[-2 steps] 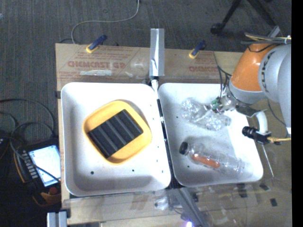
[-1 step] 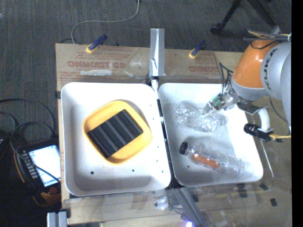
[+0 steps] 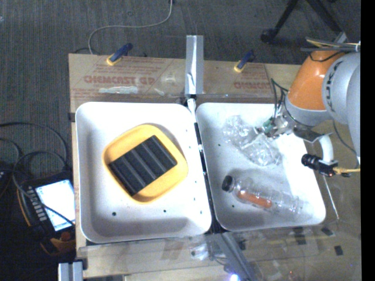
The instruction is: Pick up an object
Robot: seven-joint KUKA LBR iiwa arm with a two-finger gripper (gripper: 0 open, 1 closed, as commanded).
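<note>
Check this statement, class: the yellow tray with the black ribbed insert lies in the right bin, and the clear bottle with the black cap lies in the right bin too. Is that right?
Not quite. The camera view shows the yellow tray in the left bin, not the right one. The rest holds: the clear bottle lies in the right bin.

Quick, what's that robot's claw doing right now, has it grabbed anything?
Gripper: cannot be told; it sits at the crumpled clear plastic in the right bin.
</note>
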